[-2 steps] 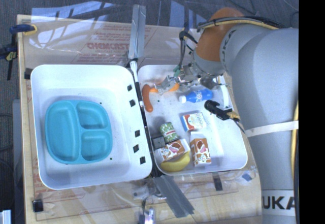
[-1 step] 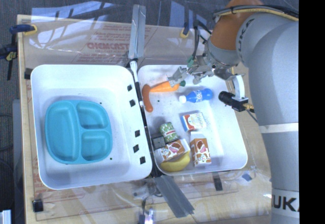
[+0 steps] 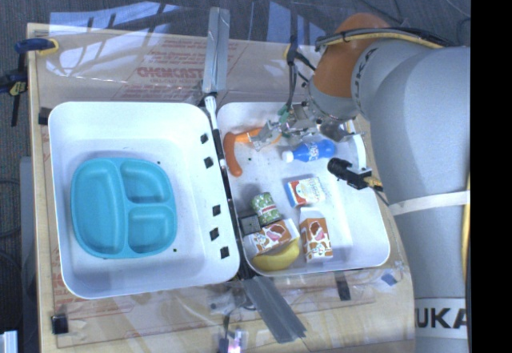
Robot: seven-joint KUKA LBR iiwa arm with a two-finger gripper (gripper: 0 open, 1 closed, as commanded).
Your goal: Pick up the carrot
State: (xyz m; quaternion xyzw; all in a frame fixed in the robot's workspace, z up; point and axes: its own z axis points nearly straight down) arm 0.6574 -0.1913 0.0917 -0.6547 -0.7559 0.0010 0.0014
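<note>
The carrot [image 3: 233, 150] lies just left of the gripper [image 3: 276, 132], long side pointing away; its grip, I cannot tell.

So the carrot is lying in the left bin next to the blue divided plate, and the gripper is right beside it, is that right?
Not quite. The camera view shows the carrot in the right bin, against its left wall, with the gripper right beside it. The blue divided plate sits in the left bin, apart from the carrot.

Two white bins [image 3: 80, 279], one teal tray [image 3: 122, 207], one carrot [image 3: 234, 148], one banana [image 3: 276, 257], one blue bottle [image 3: 310, 153].
</note>
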